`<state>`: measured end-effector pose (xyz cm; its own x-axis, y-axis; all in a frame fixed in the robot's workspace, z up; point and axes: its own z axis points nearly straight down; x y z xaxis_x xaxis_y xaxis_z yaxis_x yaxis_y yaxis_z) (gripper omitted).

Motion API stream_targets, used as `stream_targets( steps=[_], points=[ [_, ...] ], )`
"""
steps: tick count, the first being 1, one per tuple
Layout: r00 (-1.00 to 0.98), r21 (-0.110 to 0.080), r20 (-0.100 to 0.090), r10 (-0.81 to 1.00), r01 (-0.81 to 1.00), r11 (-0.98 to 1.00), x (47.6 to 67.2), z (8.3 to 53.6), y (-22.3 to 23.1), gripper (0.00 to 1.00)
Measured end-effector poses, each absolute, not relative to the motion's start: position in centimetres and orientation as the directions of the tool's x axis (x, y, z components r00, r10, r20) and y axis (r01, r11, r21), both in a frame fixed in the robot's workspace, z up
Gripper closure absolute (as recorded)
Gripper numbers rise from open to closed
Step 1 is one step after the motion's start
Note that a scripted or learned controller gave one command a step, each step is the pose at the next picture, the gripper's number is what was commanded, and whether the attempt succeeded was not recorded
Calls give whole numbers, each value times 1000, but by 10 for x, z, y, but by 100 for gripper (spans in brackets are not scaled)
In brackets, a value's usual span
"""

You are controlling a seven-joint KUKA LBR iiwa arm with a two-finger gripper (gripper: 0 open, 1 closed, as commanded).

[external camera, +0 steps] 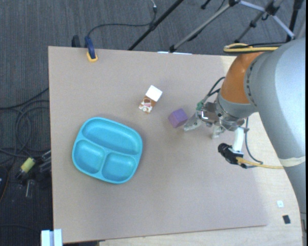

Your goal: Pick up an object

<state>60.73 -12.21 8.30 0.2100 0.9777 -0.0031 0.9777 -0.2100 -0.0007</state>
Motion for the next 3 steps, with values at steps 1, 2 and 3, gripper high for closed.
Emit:
stream_targets(
  steps=[1,2,3],
  points=[
    [143,-4,-3,990,990,-143,668,83,-133,0],
    [143,-4,-3,990,990,-143,668,83,-133,0],
    [141,-5,-6,990,990,-142,668,91,-133,100]
  ],
)
